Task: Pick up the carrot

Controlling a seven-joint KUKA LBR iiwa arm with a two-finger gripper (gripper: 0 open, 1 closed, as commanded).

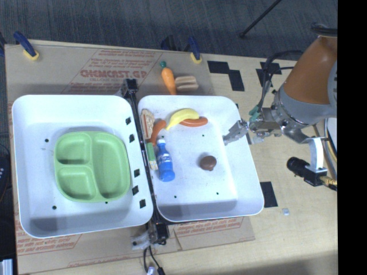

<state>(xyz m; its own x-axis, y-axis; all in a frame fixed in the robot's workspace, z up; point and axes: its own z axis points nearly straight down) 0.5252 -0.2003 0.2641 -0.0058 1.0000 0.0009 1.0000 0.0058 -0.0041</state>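
Observation:
The carrot (pixel 167 79), orange with a small green top, lies on the cardboard just beyond the far rim of the right bin (pixel 246 182), outside both bins. A tan bun-like piece (pixel 186 83) lies right beside it. My gripper (pixel 235 132) hangs over the right bin's right rim, well to the right of the carrot and nearer the camera, and nothing shows in it. The grey arm with its orange band (pixel 312 73) reaches in from the right.
The right bin holds a banana (pixel 181 116), a red sausage (pixel 194 122), a blue bottle (pixel 164 162), a brown round piece (pixel 207 162), and an orange piece (pixel 157 129) with bread by the left wall. A green divided plate (pixel 92 165) sits in the left bin.

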